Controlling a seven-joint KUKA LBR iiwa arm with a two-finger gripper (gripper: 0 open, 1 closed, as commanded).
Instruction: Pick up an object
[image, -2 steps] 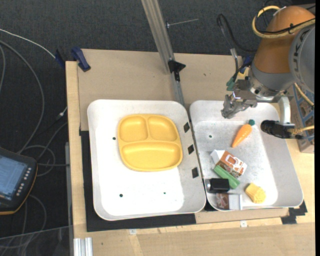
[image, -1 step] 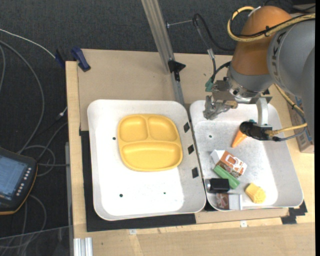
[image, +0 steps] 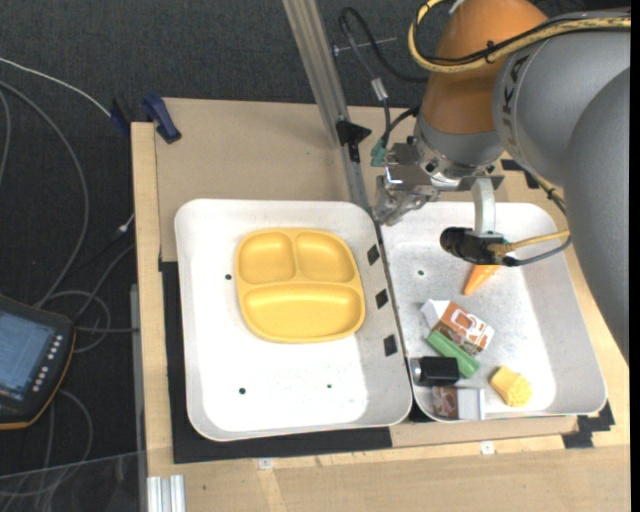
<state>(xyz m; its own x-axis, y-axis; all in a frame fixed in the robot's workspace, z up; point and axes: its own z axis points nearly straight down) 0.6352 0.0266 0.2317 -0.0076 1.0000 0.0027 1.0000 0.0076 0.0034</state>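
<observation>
My hand (image: 398, 200) hangs at the far end of the right bin (image: 545, 320), close to the wall it shares with the left bin (image: 200, 330). From this angle I cannot tell whether it is set wide or narrow, and nothing can be seen in its grip.

The pickings lie in the right bin. An orange wedge (image: 480, 278) sits alone near the middle. Nearer the front edge, a printed carton (image: 463, 327), a green bar (image: 450, 347) and a black block (image: 437, 370) are crowded together, and a yellow piece (image: 510, 385) lies just beside them. A yellow divided plate (image: 300, 285) takes up the left bin. Both bins rest on a wooden surface (image: 150, 300).

As I judge it, I am at the approach and no grasp has been made.

The wedge looks the soundest choice, with bare floor around it and no neighbour to snag. To do this well I would centre over its thicker end and turn my wrist to close across its narrow width. I would then come straight down, keeping off the bin wall. The tapered shape may squirt out if I pinch too near the tip.
</observation>
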